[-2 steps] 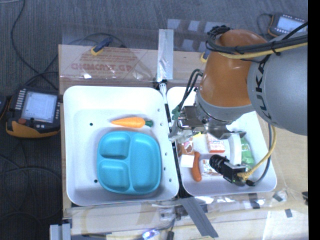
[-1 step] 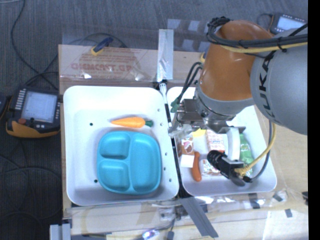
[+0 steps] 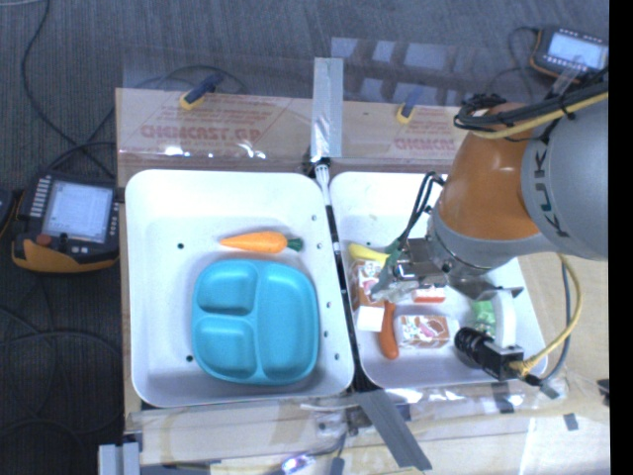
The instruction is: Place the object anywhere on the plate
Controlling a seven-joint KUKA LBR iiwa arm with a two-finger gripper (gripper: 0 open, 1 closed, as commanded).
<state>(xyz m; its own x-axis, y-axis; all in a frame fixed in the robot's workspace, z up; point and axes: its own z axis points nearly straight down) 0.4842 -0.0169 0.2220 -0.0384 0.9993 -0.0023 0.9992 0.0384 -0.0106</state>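
- Blue plate (image 3: 257,320) lying in left bin (image 3: 158,354), with three compartments.
- Carrot (image 3: 255,242) resting just beyond plate's far edge, touching bin floor, not on plate.
- Claw (image 3: 388,277) lowered into right bin (image 3: 371,206) above mixed food items; grip state impossible to tell.
- Small sausage (image 3: 389,332) lying near claw.

The grey arm (image 3: 579,181) enters from three o'clock, and its orange band (image 3: 485,181) sits just above the wrist, right of the picture's centre. From the band the wrist slopes toward eight o'clock and ends in the claw (image 3: 381,280), low over the right-hand bin. Dark cables run along the arm toward two o'clock and loop below it toward five o'clock.
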